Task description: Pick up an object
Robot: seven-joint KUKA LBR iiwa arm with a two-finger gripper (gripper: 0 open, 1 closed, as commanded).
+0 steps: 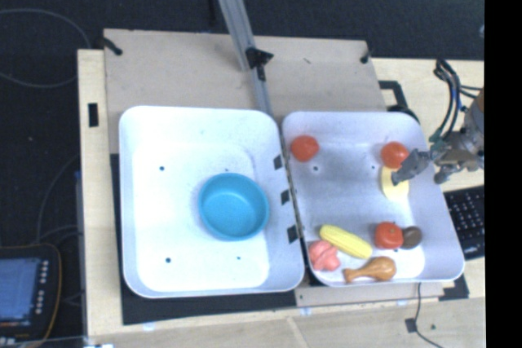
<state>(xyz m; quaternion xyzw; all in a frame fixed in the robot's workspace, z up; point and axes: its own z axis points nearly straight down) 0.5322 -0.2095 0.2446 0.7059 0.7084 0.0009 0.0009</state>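
Your jaws [420,167] hover at the right bin's [351,126] right edge, over the pale yellow piece [395,187]; whether they're released, you cannot tell. Descend centred on it.

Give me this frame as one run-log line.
phase: approach | pincer: over right bin, right edge, by pale yellow piece | held: nothing seen | left bin: blue bowl

Blue bowl [234,205]; yellow corn [346,241]
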